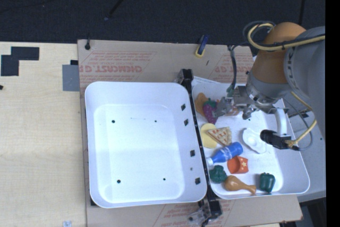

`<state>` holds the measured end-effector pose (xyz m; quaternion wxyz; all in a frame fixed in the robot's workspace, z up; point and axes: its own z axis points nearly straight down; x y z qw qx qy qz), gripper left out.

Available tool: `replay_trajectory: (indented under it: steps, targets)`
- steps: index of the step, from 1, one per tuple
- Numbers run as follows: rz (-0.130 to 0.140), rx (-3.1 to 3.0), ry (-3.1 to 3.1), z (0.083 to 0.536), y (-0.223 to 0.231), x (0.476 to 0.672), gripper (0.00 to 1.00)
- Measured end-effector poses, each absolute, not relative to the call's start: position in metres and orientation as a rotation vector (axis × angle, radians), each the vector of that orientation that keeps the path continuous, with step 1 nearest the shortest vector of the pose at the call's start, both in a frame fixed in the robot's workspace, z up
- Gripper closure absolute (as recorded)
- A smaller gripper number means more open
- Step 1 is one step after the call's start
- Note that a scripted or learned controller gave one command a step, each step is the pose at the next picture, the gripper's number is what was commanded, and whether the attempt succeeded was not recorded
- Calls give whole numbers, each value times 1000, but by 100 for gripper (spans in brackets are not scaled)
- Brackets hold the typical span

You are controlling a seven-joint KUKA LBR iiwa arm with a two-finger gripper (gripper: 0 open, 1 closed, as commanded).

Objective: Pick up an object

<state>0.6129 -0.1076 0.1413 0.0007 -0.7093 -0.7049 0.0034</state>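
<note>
Bench (37, 130): pale wood, left of frame.
Left bin (106, 98): bare.
Right bin (297, 178): crowded toys, lower right.
Gripper (229, 106): low beside purple toy (210, 112); finger state: cannot tell.
Risk: the tight clutter could deflect it, a glancing miss.

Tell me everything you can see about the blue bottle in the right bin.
The blue bottle looks like a small plastic toy with a white cap end. It lies on its side, slanted, cap toward the lower left, in the right bin. It sits just below the yellow wedge and beside the red-orange piece, seemingly touching both.
</note>
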Motion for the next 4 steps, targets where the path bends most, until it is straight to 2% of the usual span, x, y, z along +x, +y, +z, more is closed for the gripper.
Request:
replay_trajectory:
  steps: [1,2,3,4]
  targets:
    - [11,-2214,-2215,84,-82,642,0]
    - [9,-2217,-2213,89,-83,565,0]
    - [5,-2223,-2212,100,-84,569,100]
    - [-16,-2210,-2237,194,22,616,100]
